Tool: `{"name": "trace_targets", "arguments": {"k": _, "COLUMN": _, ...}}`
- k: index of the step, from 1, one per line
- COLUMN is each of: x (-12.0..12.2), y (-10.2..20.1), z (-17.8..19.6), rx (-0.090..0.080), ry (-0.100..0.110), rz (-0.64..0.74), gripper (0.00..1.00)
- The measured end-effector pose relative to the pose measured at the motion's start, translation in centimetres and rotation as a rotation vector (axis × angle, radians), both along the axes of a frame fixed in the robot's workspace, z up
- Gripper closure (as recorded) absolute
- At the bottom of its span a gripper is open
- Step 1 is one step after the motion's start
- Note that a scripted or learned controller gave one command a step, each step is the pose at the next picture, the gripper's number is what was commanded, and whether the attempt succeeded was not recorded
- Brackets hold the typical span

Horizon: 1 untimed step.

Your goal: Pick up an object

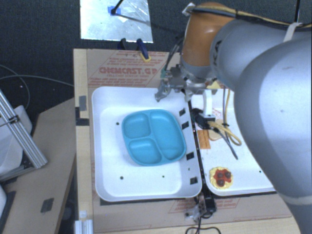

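On the view's left, I see a shallow white bin [105, 179] with a light-blue three-compartment plastic plate [153, 136] lying flat in its middle. Over this bin's far edge hangs the gripper [162, 91]; whether it is open or closed I cannot tell. The neighbouring white bin [241, 160] holds a small round yellow toy pizza [221, 177] near its front.

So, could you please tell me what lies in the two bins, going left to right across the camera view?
blue three-compartment plastic plate → small round yellow disc with red spots
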<state>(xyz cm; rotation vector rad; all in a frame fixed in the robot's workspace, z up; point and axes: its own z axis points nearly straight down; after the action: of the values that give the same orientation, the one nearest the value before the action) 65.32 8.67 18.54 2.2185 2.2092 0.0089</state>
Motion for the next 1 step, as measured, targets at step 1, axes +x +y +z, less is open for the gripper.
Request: {"name": "trace_targets", "arguments": {"k": 1, "x": -5.00, "y": 9.79, "z": -2.11, "rx": 0.009, "ry": 0.014, "rz": 0.016, "gripper": 0.00}}
